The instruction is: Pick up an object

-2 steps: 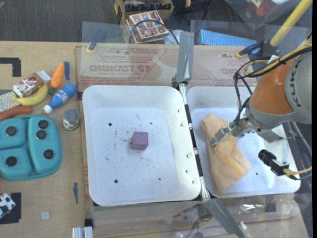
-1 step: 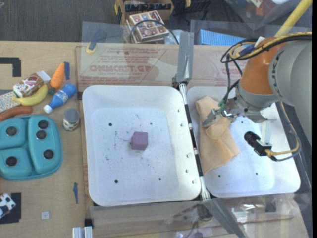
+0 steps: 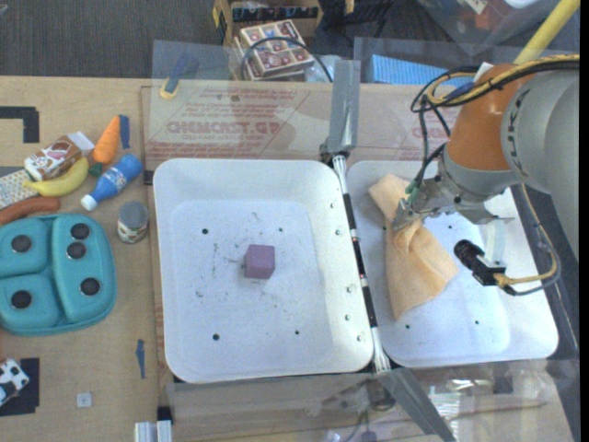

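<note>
Claw (image 3: 406,212) down on tan cloth (image 3: 416,256) in right bin (image 3: 515,339), finger state impossible to tell.

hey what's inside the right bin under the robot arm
A tan cloth lies crumpled in the right bin, with the gripper down on its upper part. The arm covers the bin's far right corner, so anything there is hidden.

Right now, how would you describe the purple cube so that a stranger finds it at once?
Look at the left bin of the two white bins. Near its middle lies the purple cube, alone on the white floor. The tan cloth lies in the right bin; the cube is small, blocky and purple.
</note>
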`<state>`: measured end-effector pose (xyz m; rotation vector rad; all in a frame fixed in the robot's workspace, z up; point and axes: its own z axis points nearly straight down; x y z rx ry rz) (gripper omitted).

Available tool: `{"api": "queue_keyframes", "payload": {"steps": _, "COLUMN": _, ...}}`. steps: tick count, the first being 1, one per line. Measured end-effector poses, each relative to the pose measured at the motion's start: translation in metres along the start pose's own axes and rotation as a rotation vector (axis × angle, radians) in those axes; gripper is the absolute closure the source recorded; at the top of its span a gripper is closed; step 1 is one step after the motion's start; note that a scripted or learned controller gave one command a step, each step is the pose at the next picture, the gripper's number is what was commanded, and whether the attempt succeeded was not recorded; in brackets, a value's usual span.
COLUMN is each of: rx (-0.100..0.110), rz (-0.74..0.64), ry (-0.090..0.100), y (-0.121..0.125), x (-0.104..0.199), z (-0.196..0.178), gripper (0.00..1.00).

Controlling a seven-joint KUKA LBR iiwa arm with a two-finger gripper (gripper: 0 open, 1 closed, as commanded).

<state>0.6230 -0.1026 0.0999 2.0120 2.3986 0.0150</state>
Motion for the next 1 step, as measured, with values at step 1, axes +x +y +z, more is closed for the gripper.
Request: {"api": "queue_keyframes", "payload": {"steps": 1, "rx": 0.018, "rz": -0.102, "ry": 0.002, "y": 0.0525, "x": 0.0338, "z": -0.0813, "gripper": 1.00}}
